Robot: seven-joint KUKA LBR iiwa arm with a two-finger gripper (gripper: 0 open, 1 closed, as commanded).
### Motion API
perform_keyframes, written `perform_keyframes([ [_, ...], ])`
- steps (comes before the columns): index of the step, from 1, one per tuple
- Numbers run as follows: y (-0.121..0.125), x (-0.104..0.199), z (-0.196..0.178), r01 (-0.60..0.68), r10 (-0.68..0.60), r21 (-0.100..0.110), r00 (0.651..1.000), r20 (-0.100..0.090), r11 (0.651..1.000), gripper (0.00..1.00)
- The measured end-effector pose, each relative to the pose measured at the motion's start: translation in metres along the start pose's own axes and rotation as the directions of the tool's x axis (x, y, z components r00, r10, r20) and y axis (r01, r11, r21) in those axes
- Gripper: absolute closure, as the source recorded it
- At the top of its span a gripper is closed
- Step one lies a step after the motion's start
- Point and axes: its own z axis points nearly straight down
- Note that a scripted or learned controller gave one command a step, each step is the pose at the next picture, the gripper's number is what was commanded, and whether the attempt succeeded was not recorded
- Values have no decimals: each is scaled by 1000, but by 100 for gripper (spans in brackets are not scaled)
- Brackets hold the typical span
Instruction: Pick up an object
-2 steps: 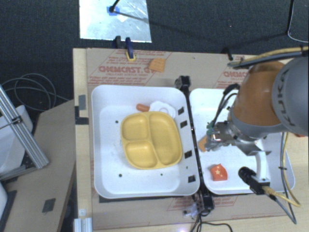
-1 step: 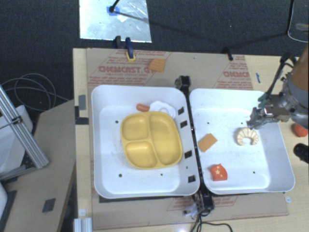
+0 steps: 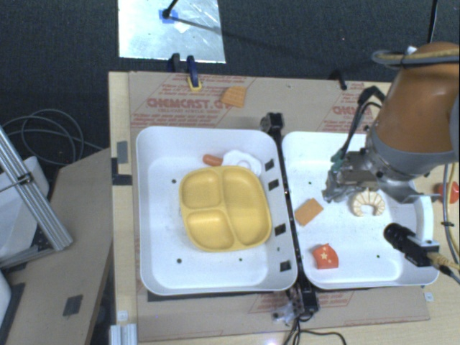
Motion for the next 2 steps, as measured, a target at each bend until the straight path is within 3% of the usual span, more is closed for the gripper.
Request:
perform_keyframes([
  [1, 0, 30, -59, -3, 3, -6, 1000, 0, 1000, 100],
  [2, 0, -10, -153, -12, 12, -12, 1000, 2, 1000, 100],
])
